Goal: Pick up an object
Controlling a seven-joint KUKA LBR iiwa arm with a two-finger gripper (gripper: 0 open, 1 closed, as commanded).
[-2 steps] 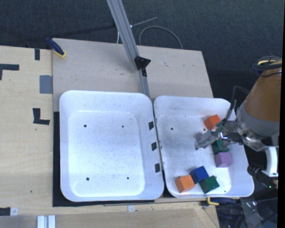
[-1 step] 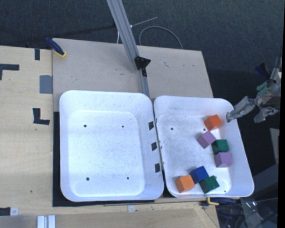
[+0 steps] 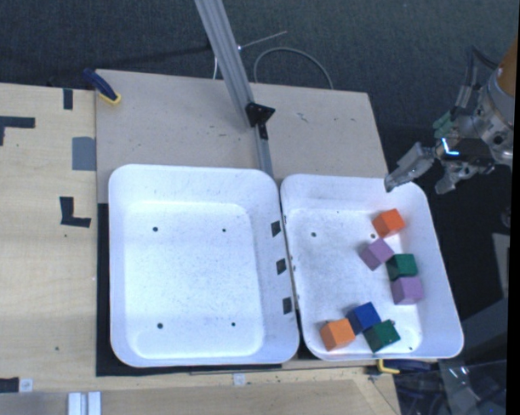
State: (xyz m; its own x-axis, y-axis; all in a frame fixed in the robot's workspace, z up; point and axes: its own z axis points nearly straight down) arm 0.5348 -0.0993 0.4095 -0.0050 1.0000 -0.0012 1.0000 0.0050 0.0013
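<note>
The right bin (image 3: 328, 196) holds several small blocks. An orange block (image 3: 389, 222) lies nearest its far right corner, with a purple block (image 3: 378, 253), a green block (image 3: 402, 266) and a second purple block (image 3: 408, 289) below it. A blue block (image 3: 364, 317), another orange block (image 3: 337, 334) and another green block (image 3: 381, 335) cluster at the near edge. My gripper (image 3: 416, 184) hangs over the bin's far right corner, above and slightly right of the orange block. It is open, with nothing between its fingers.
The left bin (image 3: 190, 268) sits beside the right one on the wooden bench. A slanted metal rail (image 3: 235, 65) runs from the top of the view to the gap between the bins. A wire loop (image 3: 291, 63) lies behind the bench.
</note>
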